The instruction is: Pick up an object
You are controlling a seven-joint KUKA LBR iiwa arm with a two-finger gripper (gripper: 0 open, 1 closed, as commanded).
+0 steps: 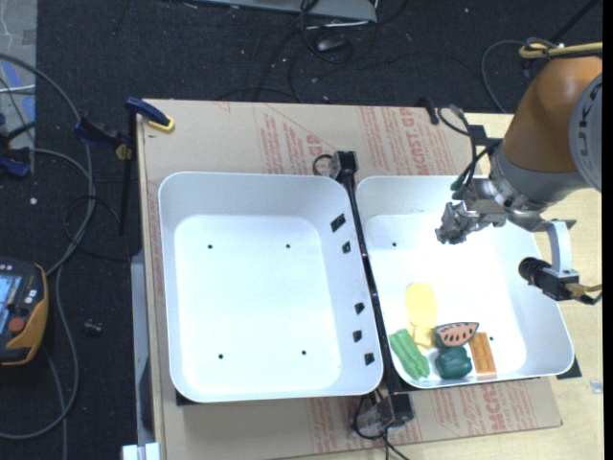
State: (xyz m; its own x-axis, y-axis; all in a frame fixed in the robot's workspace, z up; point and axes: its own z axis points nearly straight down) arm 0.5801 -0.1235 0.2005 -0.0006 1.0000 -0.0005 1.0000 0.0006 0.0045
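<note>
Several toy foods lie at the near end of the right bin: a yellow piece, a green cucumber-like piece, a watermelon slice, a dark green piece and an orange block. My gripper hangs over the far part of that bin, well behind the pile and apart from every piece. Nothing shows between its fingers. The grey and orange arm reaches in from the right.
The left bin stands beside the right one, with a black divider strip between them. Both rest on a cardboard-covered bench. Cables and a blue clamp lie beyond the bench's far left corner.
</note>
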